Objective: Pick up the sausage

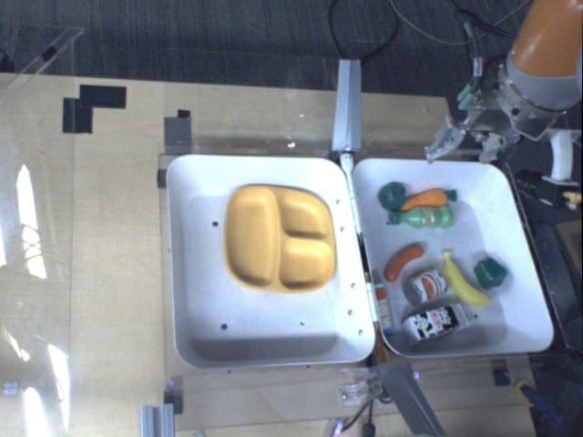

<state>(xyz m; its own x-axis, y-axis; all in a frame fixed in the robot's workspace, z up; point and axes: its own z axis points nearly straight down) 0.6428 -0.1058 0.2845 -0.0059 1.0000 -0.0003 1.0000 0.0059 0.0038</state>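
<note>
The counter (100, 244) is a pale wood-tone surface; a clear sheet w/ reflections is seen lying over its left part, and black tape marks (89, 105) are seen near the far left corner. Beyond the far edge, dark carpet-like flooring (182, 16) is visible, w/ black cables (383, 16) looped on it.

Two white bins are set side by side, divided by a metal rail (348, 107). The left bin (196, 326) carries a yellow sectioned tray (278, 237) approx. at centre.

The right bin (519, 312) contains the sausage (403, 261), reddish-brown, lying diagonally near the bin's centre-left, apart from the other items. Toward the far wall, a carrot (426, 198) is seen touching a green bottle (424, 218), w/ a dark green item (393, 195) just beside them. Near the front, a banana (462, 281) lies just beside a can (428, 287); a black-and-white carton (434, 322) lies below these. A teal block (490, 272) sits near the right wall.

The end effector (466, 137) is positioned above the right bin's far rim, well apart from the sausage. Finger state: cannot be told from this view. Nothing is seen held.
</note>
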